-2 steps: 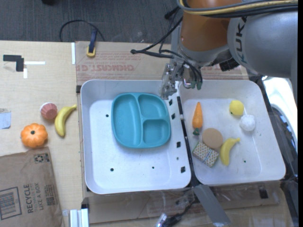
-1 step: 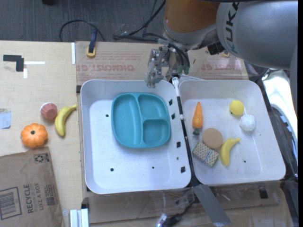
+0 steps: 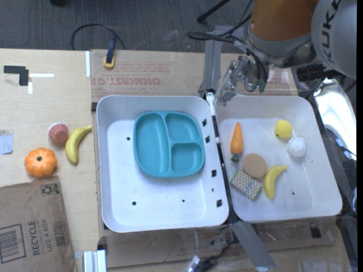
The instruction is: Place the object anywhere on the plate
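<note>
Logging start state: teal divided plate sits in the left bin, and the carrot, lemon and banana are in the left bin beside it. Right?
Not quite. The teal divided plastic plate is in the left white bin, but the orange carrot, yellow lemon and yellow banana lie in the right white bin, per the camera view.

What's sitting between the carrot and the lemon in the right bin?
Nothing: in the camera view, the white bin floor between the carrot and the lemon is bare.

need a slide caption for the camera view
Gripper hovers above the right bin of toy food; the blue plate waits in the left bin.
</note>
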{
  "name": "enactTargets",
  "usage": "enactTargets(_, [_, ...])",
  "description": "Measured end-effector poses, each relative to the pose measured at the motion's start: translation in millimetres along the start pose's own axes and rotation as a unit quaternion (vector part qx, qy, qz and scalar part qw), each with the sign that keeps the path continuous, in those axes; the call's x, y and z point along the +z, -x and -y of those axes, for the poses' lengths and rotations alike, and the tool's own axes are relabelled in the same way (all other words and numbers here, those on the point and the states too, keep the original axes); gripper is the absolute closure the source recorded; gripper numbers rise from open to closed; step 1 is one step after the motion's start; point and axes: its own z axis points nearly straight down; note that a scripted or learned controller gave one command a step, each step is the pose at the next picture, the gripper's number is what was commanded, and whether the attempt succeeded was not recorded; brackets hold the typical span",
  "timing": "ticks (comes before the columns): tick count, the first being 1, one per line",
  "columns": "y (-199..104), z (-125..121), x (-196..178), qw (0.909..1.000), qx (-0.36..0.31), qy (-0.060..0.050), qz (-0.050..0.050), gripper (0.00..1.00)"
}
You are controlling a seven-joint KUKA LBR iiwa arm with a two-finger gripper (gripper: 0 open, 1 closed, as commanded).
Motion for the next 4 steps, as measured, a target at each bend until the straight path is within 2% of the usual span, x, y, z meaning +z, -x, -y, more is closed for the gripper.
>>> enactTargets(1, [-8.6, -60.6, 62.1, 0.9963, -0.086, 0.0, 0.0, 1.0])
enactTargets(2, [-17.0, -126.1, 81.0, 0.9949, -0.101, 0.001, 0.001, 1.0])
enactTargets(3, [-43.1, -57.7, 46.0, 0.991, -0.134, 0.0, 0.0, 1.0])
enactTargets(4, [-20.3, -90.8, 51.8, 0.9853, -0.171, 0.0, 0.001, 1.0])
